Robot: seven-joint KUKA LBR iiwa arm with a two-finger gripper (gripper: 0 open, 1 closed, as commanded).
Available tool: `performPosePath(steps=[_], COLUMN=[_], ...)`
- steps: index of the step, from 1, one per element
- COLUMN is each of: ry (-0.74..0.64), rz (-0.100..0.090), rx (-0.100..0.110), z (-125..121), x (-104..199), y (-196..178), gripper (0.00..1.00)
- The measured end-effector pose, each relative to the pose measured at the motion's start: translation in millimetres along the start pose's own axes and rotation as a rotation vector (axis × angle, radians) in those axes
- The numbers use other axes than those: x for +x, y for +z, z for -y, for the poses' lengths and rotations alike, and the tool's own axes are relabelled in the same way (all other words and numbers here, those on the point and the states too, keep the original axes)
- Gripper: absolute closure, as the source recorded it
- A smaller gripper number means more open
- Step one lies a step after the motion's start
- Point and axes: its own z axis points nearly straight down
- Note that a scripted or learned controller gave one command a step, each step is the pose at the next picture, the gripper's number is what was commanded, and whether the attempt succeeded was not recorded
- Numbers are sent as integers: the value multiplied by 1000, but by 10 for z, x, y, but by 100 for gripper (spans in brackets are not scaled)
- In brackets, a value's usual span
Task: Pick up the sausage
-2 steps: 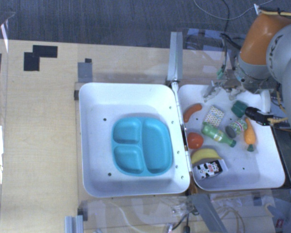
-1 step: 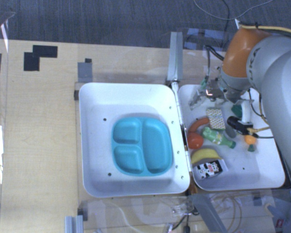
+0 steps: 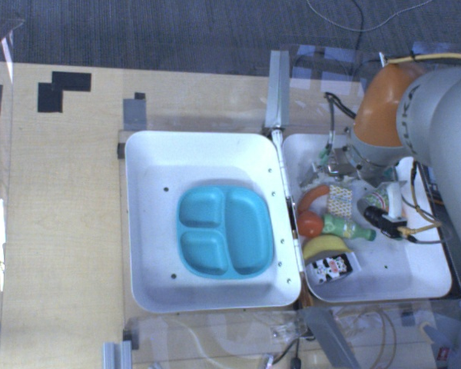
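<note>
Camera view: the curved orange-red sausage (image 3: 313, 197) lies in the right white bin (image 3: 415, 283), under the gripper (image 3: 339, 162).

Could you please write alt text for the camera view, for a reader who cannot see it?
A grey robot arm with an orange band reaches from the right over the right white bin, which holds a sausage, tomato, banana, green bottle and other small items. The left white bin holds a blue divided tray.
</note>
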Motion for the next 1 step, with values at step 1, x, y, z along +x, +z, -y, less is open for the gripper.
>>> performPosePath(steps=[1], ry=[159], rz=[0], rx=[8], z=[12], x=[228], y=[-958], gripper=[0])
